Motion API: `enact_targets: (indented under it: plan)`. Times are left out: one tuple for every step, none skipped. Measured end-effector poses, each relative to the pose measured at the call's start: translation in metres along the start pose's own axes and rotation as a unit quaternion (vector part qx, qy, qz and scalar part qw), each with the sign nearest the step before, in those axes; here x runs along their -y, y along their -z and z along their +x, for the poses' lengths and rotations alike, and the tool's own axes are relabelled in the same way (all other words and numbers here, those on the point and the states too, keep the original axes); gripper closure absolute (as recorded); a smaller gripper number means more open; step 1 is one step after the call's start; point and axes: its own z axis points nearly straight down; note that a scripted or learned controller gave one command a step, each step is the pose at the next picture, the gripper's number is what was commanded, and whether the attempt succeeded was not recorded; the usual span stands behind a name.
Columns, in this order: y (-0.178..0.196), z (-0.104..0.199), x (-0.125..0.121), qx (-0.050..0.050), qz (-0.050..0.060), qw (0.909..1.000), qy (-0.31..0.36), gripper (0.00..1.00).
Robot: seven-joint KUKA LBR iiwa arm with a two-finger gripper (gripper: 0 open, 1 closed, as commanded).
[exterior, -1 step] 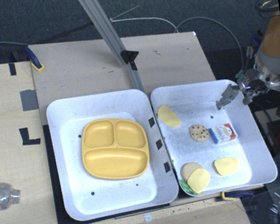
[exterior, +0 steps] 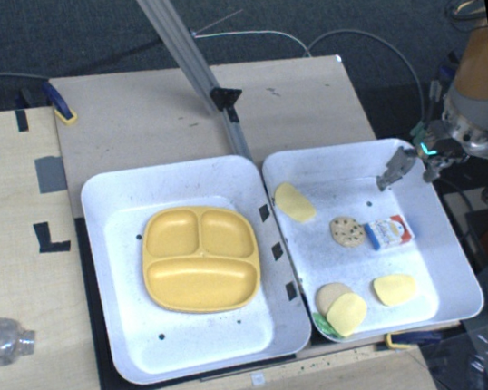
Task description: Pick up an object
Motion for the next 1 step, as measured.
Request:
enact_targets:
  plan:
    - [0.0098, 0.0012, -0.0006, 0.0, 0.0, 1.0, 0.001, 1.0]
